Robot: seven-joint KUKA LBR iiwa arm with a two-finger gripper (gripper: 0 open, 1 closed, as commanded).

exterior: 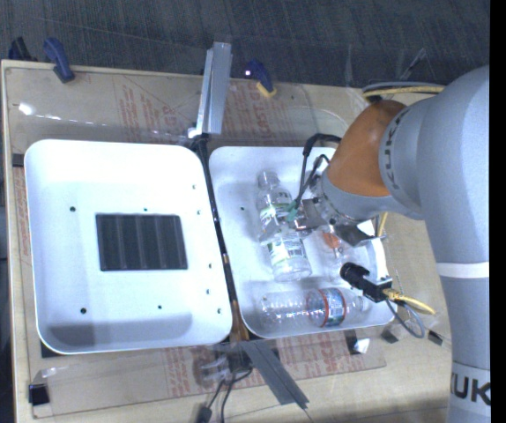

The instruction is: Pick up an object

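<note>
Three clear plastic bottles lie in the right bin [235, 236]. One bottle [273, 203] lies near the bin's middle, its cap toward the far wall. A second bottle [287, 256] lies just in front of it. The third bottle [313, 307], with a red and blue label, lies along the near wall. My gripper [304, 213] hangs low over the right bin, right beside the first bottle, under the orange wrist band [359, 161]. The arm hides the bin's right part. A small orange item [331, 236] peeks out next to the gripper.
The left bin [59, 183] holds a dark ribbed rectangle [141, 241] on its floor. A metal bar [212, 86] rises between the bins at the far side. Blue clamps [57, 58] grip the bench's far edge. Cables [407, 311] trail at the right bin's near corner.
</note>
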